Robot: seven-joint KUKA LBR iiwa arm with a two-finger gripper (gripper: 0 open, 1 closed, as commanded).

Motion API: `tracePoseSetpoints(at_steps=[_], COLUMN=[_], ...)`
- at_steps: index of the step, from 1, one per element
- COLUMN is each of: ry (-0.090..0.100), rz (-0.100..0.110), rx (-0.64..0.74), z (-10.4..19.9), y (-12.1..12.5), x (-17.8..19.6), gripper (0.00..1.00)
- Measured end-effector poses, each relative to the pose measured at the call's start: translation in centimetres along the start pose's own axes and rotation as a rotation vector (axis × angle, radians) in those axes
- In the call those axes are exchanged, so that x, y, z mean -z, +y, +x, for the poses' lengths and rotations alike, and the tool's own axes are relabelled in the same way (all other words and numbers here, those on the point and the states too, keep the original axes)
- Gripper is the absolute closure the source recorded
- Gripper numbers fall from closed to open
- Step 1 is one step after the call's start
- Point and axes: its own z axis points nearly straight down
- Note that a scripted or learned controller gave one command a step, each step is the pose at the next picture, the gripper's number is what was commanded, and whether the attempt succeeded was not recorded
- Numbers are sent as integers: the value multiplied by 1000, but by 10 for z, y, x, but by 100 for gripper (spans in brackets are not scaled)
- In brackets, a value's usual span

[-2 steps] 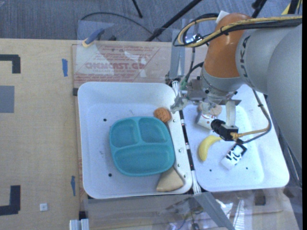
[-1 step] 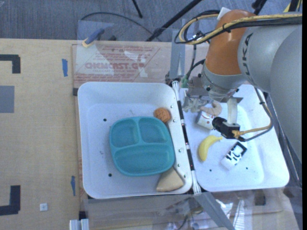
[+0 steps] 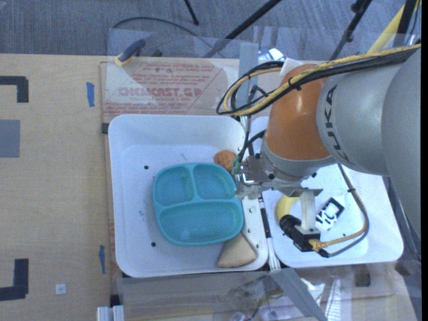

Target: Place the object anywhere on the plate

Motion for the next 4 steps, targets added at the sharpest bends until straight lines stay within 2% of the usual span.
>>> tracePoseSetpoints(at_steps=[1,2,3,4], ry=[-2,0,-1,1], rz=[-5,-1,-7,-33], rx=[210,320,613,691], z=[0,43,90,69], y=[133,60,110,37], x=[-3,-15,-28,-65], gripper=[100,100,100,100])
